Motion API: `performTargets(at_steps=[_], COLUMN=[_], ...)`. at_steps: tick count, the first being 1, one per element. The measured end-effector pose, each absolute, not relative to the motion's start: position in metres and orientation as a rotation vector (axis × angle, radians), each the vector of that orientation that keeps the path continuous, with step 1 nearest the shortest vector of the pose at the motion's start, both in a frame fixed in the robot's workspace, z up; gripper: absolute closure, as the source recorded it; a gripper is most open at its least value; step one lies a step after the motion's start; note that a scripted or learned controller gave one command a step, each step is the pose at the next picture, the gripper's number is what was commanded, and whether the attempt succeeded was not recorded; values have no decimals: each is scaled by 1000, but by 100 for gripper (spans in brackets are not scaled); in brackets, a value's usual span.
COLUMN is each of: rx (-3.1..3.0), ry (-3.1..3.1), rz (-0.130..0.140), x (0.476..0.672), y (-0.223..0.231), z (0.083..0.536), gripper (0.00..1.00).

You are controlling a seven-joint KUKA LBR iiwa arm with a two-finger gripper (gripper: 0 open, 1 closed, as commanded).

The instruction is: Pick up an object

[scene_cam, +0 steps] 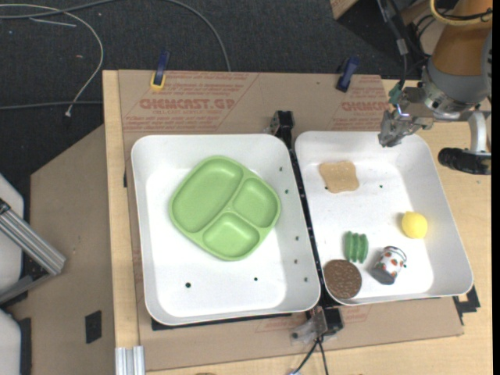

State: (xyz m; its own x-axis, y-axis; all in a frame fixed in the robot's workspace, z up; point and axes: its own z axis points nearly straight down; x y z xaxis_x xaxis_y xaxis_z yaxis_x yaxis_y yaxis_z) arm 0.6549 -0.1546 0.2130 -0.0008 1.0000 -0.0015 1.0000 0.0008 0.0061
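Note:
The right bin (437,170) holds a tan bread slice (339,176) near its back, a yellow ball (414,225) at the right, a green ridged piece (356,247), a brown round disc (342,279) at the front edge and a small grey, white and red toy (388,264). My gripper (391,135) hangs over the back right corner of this bin, to the right of and behind the bread slice. Nothing shows between its fingertips.
The left bin (156,272) holds a green divided plate (225,207). Blue clamps (161,68) (347,74) stand on the cardboard behind the bins. A black fitting (282,123) sits between the bins at the back.

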Motion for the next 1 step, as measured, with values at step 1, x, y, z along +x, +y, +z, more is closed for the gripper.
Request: performTargets(at_steps=[1], rx=[2215], ry=[2219], rz=[7], x=[664], y=[-148], z=[265], gripper=[100])
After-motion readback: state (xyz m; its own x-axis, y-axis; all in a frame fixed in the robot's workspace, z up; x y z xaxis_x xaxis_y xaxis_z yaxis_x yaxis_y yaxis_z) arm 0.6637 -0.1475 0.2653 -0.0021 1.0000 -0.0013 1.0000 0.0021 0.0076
